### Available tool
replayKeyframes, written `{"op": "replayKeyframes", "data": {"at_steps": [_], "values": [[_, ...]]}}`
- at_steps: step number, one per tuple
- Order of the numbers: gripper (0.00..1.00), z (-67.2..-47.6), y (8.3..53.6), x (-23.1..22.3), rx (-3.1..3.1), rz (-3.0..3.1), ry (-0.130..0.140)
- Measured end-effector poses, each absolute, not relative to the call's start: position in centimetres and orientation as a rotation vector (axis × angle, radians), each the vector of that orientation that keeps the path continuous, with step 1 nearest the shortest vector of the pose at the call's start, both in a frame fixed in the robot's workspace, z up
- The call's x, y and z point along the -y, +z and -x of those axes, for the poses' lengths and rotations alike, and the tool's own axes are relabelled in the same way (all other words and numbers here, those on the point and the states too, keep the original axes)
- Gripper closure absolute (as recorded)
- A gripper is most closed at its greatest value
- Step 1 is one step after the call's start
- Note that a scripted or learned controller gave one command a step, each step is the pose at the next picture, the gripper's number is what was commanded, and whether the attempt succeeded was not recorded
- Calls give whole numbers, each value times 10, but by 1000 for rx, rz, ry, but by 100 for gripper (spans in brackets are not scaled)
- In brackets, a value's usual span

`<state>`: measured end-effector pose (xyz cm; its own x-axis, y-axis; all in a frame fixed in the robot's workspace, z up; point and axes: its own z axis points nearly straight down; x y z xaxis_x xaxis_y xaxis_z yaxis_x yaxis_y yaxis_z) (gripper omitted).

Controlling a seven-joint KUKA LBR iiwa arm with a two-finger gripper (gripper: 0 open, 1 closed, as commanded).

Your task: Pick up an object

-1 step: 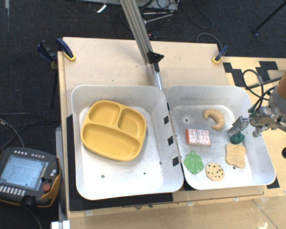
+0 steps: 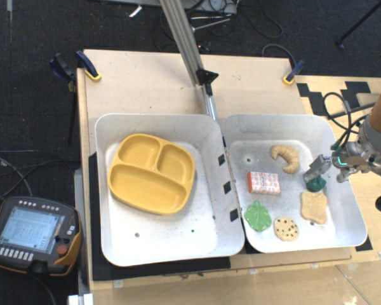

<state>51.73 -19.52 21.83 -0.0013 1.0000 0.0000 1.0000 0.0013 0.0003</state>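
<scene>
The right bin (image 2: pixel 343 234) holds a tan croissant (image 2: pixel 287 157), a pink and white box (image 2: pixel 264 183), a green leaf-shaped piece (image 2: pixel 258 215), a speckled cookie (image 2: pixel 286 228), a slice of toast (image 2: pixel 314 207) and a small dark teal object (image 2: pixel 315 184). My gripper (image 2: pixel 329 171) reaches in from the right and hangs over the bin's right side, just above the toast. Its two fingers stand apart, so it is open. The teal object lies at the tip of the left finger (image 2: pixel 318 167), not between the two.
A yellow divided plate (image 2: pixel 153 172) lies in the left bin (image 2: pixel 114 234). A slanted metal pole (image 2: pixel 185 37) crosses the bench's far side and ends where the bins meet. A teach pendant (image 2: pixel 32 234) sits off the bench at lower left. Cables run at the right.
</scene>
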Motion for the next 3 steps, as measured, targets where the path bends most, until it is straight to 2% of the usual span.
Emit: {"op": "replayKeyframes", "data": {"at_steps": [1,2,3], "values": [[0,-519,163,205,-2223,-2226,-5],[0,-510,105,204,-2221,-2224,-1],[0,-513,99,206,-2214,-2218,3]]}}
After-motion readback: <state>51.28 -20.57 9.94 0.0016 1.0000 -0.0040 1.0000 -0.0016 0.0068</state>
